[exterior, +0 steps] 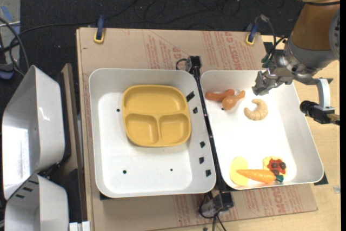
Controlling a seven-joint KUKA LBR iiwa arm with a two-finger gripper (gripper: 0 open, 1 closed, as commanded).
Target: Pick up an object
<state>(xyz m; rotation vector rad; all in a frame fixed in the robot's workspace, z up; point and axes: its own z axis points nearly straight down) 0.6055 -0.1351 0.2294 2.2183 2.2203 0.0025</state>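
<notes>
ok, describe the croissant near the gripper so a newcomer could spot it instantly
Start at the right bin, the one the arm reaches over. In its upper half, just below the gripper, lies the croissant: a small, pale tan, curled crescent. The sausage and the round orange piece to its left are darker, and neither is curled.

Arm cut off at the right edge; fingers too small to tell apart.

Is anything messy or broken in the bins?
Nothing looks spilled or broken. The yellow plate lies flat in the left bin. The toy foods, like the croissant and carrot, lie loose in the right bin.
</notes>
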